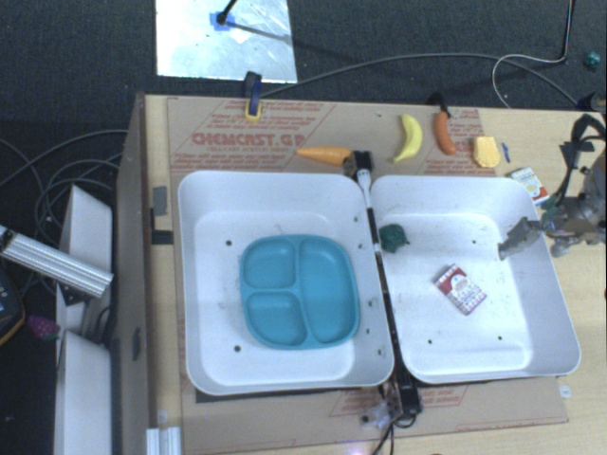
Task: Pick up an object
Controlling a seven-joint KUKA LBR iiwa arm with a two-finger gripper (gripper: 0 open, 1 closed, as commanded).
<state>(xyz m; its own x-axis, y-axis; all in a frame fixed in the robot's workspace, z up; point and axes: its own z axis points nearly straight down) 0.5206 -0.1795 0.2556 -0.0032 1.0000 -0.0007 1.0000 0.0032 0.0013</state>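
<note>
At the right edge of the right bin (pixel 545 297) we see the gripper (pixel 520 238), reaching in over the rim from the right; whether its claw is open or closed we cannot tell, and nothing visibly sits in it. Candidate objects lie in that bin: a small red-and-white packet (pixel 460 289) flat near the middle, left of the gripper and apart from it, and a dark green lump (pixel 394 237) against the left wall. We judge the packet the easier reach. The left bin (pixel 204 254) holds a blue divided tray (pixel 300 290). Beyond the bins, on the cardboard-topped bench (pixel 275 126), toy foods sit in a row: carrot (pixel 323 154), banana (pixel 410 138), sausage (pixel 444 133), cheese (pixel 487 151). Dark carpet and cables surround the bench.
</note>
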